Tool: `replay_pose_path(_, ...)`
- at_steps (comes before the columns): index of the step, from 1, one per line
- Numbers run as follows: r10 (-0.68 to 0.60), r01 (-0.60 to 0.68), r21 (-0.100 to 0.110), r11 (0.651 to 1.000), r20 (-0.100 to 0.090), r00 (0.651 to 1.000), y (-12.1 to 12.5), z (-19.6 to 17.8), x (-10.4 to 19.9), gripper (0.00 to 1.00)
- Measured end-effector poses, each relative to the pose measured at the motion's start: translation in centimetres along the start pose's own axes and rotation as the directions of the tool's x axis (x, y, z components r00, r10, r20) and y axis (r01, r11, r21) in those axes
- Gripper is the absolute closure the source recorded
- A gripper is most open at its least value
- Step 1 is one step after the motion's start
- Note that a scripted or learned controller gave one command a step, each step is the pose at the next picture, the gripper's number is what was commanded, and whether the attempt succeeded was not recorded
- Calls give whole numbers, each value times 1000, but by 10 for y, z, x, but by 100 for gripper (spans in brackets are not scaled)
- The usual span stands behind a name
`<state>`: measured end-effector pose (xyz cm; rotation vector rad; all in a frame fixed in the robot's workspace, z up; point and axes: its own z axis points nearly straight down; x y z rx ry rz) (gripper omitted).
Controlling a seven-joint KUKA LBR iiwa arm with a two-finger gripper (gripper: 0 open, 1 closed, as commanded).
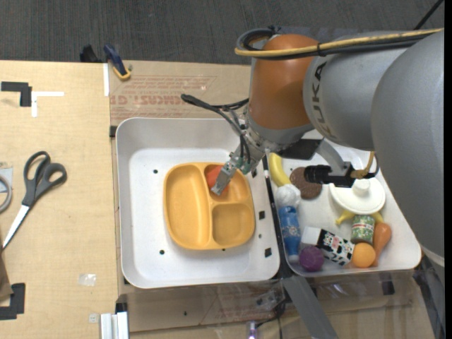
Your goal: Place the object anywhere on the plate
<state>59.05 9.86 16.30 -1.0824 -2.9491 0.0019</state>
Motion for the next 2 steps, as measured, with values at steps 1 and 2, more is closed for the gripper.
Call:
replay_pose_path(1, 0, 0, 0, 1000, 0, 1000, 0, 0, 0, 0)
replay_pose_path(2, -22, 22, -1, 1000, 1, 1000, 4, -83, 58, 0)
